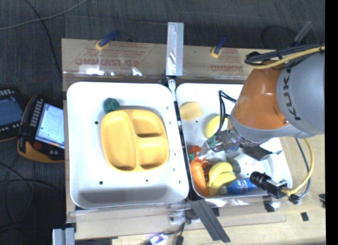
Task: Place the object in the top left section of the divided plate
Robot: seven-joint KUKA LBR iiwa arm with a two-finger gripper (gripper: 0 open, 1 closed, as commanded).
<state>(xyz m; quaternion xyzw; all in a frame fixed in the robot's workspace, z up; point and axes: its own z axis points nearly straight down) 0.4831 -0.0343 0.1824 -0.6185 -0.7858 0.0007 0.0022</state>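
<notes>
A yellow divided plate (134,138) lies in the left bin (84,186), with a tall section on its left and two smaller ones on its right. A small dark teal object (111,104) rests on the bin floor just off the plate's upper left rim. My gripper (221,144) hangs low over the right bin (280,157), above a heap of toy food. Below it lie a yellow banana (221,174), an orange carrot (197,174) and a blue object (240,187). The orange wrist hides much of the gripper.
A pale yellow round piece (190,111) and a yellow-green fruit (212,125) sit in the right bin's upper left. A divider wall (178,133) separates the bins. A handheld pendant (45,130) lies off the bench to the left. Cables loop at the right.
</notes>
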